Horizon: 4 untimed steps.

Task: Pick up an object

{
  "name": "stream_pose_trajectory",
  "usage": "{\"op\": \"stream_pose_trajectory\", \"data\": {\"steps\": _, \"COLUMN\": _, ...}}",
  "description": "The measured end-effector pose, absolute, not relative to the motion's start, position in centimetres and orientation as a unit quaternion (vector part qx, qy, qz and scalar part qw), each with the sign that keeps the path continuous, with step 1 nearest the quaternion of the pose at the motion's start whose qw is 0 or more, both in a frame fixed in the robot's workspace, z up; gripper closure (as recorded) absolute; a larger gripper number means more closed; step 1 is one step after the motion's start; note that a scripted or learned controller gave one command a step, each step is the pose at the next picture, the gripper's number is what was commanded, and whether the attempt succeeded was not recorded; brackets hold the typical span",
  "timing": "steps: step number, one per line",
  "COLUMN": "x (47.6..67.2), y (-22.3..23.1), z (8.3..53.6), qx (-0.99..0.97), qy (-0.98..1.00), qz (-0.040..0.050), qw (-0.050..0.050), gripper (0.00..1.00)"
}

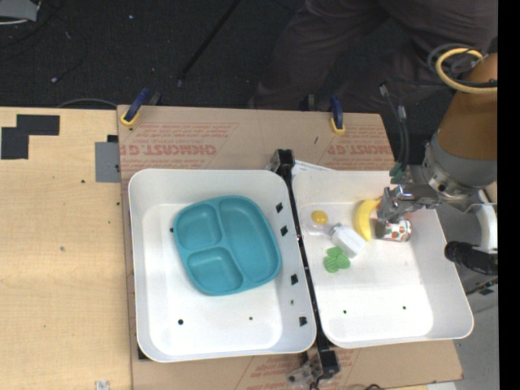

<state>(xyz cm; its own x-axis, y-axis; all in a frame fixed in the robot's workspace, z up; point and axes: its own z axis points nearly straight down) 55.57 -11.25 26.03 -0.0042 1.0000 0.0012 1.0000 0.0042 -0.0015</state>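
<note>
The claw [395,211] hangs low over the far right part of the right bin [439,315], right at a small white object with red spots [398,231] and just beside a yellow piece [365,218]; whether its fingers are spread, pressed together or pinching anything cannot be told, since the metal tip blurs into the object beneath it. The main risk, as I judge it, is crowding: the spotted object and the yellow piece touch or nearly touch, so a closing claw could catch an edge, push one against the other, or nudge both aside and lift nothing. A white bottle-like thing [348,239], a green lump [335,260] and a small yellow bit [319,216] lie to the left, near enough to be knocked. The blue divided plate [227,244] sits alone in the left bin [154,315], well apart.
</note>
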Motion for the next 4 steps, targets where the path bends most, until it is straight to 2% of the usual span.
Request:
{"op": "stream_pose_trajectory", "data": {"steps": 2, "x": 54.4, "y": -0.7, "z": 26.0, "qx": -0.706, "qy": -0.708, "qz": 0.0002, "qw": 0.000, "gripper": 1.00}}
{"op": "stream_pose_trajectory", "data": {"steps": 3, "x": 54.0, "y": 4.7, "z": 23.9, "qx": -0.706, "qy": -0.708, "qz": 0.0008, "qw": 0.001, "gripper": 1.00}}
{"op": "stream_pose_trajectory", "data": {"steps": 4, "x": 53.3, "y": 9.5, "z": 24.1, "qx": -0.706, "qy": -0.708, "qz": 0.0004, "qw": 0.000, "gripper": 1.00}}
